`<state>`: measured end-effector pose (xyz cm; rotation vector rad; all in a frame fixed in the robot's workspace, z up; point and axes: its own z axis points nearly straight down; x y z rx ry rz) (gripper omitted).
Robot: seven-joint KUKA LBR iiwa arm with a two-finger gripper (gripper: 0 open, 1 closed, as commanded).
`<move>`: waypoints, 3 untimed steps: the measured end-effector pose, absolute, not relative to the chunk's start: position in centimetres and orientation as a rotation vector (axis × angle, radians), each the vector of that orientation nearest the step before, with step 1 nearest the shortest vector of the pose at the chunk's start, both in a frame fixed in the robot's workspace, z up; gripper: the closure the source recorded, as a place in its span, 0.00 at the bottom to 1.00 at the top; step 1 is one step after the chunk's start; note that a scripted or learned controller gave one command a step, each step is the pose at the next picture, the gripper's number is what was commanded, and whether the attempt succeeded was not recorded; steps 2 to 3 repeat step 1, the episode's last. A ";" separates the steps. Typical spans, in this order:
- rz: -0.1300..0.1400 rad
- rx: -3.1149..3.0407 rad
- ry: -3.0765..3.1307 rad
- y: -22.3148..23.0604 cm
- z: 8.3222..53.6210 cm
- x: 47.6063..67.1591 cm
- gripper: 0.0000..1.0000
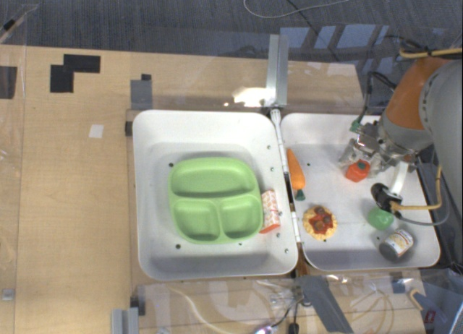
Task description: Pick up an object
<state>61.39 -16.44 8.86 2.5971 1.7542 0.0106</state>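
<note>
A green divided tray [214,199] fills the left bin; right of it, a carrot [295,169], a small pizza [320,222], then the claw [359,160] over a small red-orange object [357,173]. Whether it's clenched, I can't tell. Off-centre, it might nudge the piece away.

I see the gripper [359,157] low in the right bin [318,253], over a small orange-red block [357,173]; green tray [215,199] in left bin [148,181].
</note>
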 end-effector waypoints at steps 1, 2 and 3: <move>0.008 2.561 1.814 -6.3 18.7 63.1 1.00; 0.008 2.561 1.814 -6.3 18.7 63.1 1.00; 0.008 2.561 1.814 -6.3 18.7 63.1 1.00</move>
